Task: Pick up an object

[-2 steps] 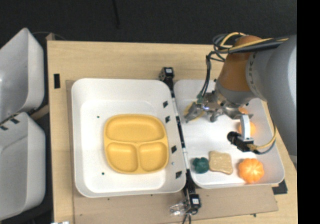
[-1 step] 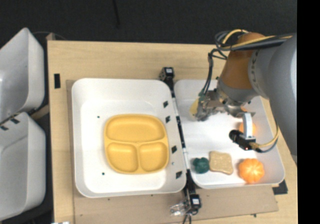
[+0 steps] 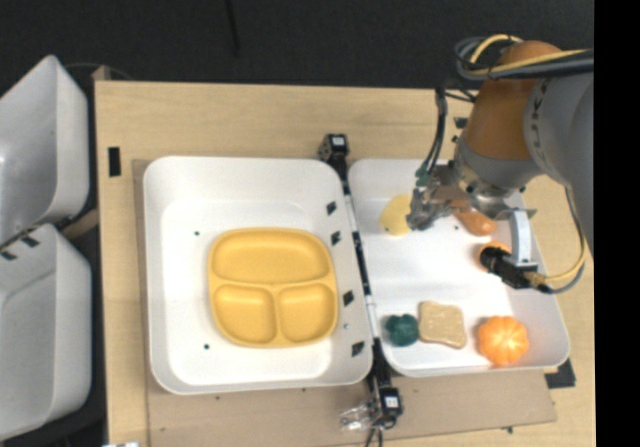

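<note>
Now the tool [image 3: 428, 203] hangs low in the right bin [image 3: 455, 355], just beside a pale yellow thing [image 3: 396, 216]. Nearer us lie a green ball [image 3: 402, 329], bread [image 3: 442, 324] and an orange [image 3: 502, 339].

Left bin [image 3: 170, 355] – divided plate [image 3: 272, 285] in the middle. Right bin [image 3: 440, 370] – ball [image 3: 403, 329], bread slice [image 3: 442, 324], orange [image 3: 502, 340] along the front, lemon [image 3: 397, 216] behind them.

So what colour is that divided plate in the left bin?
Yellow. The plate shows best in the camera view, lying in the left bin.
</note>
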